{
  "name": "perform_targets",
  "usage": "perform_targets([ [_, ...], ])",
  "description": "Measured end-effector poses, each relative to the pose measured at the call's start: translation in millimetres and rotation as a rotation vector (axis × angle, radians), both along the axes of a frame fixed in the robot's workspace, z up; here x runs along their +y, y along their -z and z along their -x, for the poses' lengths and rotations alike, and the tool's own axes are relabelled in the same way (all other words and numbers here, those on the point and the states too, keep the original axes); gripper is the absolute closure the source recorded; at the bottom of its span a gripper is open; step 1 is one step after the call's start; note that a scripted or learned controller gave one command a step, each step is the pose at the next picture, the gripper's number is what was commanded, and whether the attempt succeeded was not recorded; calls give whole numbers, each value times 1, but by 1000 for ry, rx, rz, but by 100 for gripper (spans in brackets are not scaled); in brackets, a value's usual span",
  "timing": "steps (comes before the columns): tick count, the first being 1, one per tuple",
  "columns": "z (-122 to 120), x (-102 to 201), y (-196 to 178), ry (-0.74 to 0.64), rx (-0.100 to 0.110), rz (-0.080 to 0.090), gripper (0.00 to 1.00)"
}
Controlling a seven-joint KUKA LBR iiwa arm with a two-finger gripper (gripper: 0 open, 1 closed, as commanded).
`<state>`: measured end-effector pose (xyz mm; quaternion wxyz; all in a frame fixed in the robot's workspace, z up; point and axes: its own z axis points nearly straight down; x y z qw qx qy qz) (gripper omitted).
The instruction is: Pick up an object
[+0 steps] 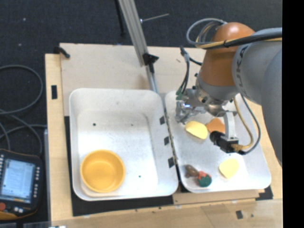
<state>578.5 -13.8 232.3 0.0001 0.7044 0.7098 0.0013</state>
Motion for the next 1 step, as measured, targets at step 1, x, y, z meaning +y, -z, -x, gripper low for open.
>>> perform_targets([
  [1,-20,56,5,0,1,0,100],
])
